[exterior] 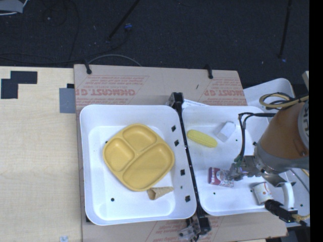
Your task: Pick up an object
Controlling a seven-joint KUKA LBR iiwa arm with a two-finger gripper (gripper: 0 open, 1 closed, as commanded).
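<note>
In the right bin (217,205) lie a yellow corn cob (202,138), a small pale block (226,131) and a red-and-white packet (219,177). My gripper (235,173) is low over the right edge of that packet, right at it; whether it touches is unclear. The grey arm with its orange band (283,130) comes in from the right. A white object (261,193) lies near the bin's right front corner.
The left bin (93,135) holds a yellow divided plate (139,157) and a tan cone-shaped piece (160,192) at its front. A black divider (184,160) runs between the bins. Cardboard (151,84) lies under both bins.
</note>
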